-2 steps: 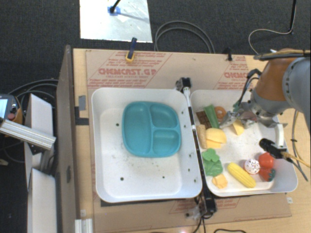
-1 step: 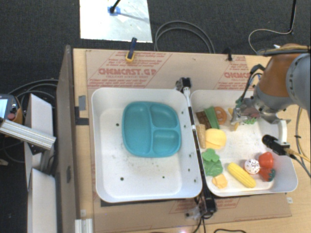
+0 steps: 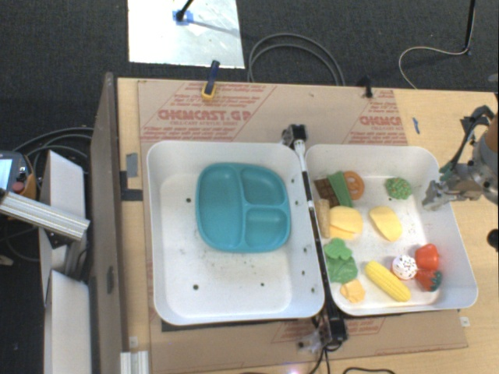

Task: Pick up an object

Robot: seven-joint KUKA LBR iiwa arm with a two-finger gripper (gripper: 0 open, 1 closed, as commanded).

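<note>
Camera view | pincer [image 3: 433, 197] over right bin [image 3: 456, 244] rim | grip state seemingly unreadable, blurred

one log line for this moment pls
phase: approach | gripper: over right bin's right rim, nothing visibly held | toy food: all in right bin | teal plate: in left bin | grasp: not yet made

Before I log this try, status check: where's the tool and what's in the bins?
Tool at right bin's right rim, holding nothing seen. Toy food piled in right bin; corn near front. Blue tray in left bin.
</note>
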